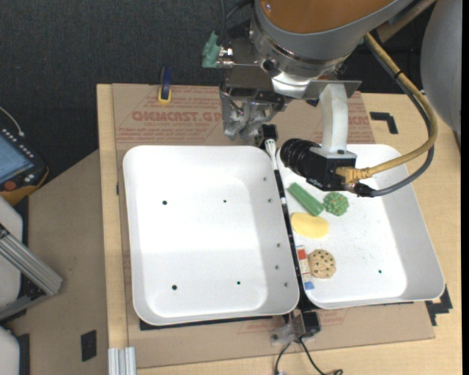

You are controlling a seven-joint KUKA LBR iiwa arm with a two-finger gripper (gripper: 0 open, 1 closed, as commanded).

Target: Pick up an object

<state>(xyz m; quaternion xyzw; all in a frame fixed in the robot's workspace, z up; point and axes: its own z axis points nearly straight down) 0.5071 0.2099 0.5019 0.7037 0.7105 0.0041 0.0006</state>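
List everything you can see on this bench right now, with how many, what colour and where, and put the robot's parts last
white bins: two, white, side by side on the bench
green stick-shaped item: one, green, right bin, near its left wall
green knobbly ball: one, green, right bin, beside the stick's right end
yellow oval piece: one, yellow, right bin, below the green stick
cookie: one, tan with dark chips, right bin, lower left part
small card: one, red, white and blue, against the right bin's left wall by the cookie
clip: one, blue and yellow, top edge of the cardboard sheet
cardboard sheet: one, brown, under both bins
arm: one, grey with orange band, top of view
gripper: one, metal, above the bins' top edge
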